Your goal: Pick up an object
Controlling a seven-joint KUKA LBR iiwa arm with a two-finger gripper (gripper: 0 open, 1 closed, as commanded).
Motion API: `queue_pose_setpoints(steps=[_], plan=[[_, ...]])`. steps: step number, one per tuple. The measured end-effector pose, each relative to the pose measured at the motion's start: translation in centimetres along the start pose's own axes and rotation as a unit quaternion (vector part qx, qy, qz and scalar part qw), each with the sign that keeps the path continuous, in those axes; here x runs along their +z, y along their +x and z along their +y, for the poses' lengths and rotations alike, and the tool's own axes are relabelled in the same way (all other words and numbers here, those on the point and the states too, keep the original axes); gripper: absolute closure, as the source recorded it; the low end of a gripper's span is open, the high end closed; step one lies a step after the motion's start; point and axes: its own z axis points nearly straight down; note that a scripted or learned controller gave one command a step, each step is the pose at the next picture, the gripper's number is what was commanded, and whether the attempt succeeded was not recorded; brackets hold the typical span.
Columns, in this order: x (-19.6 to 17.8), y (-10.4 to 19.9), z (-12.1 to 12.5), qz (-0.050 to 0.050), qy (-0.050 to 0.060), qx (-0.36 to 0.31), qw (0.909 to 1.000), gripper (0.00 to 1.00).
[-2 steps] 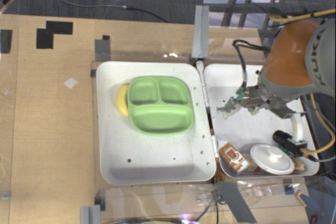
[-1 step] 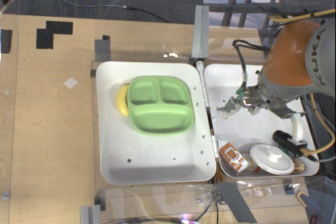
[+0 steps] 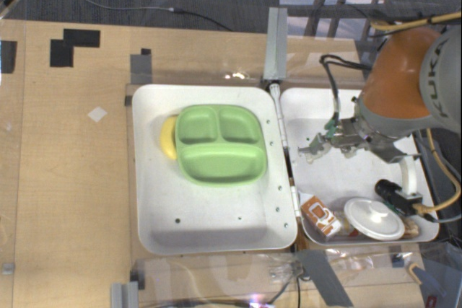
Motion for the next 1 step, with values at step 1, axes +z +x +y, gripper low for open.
queue_pose_setpoints(steps=[1], plan=[[0.0, 0.0, 0.0, 0.0, 0.0, 0.0, 1.0, 0.0]])
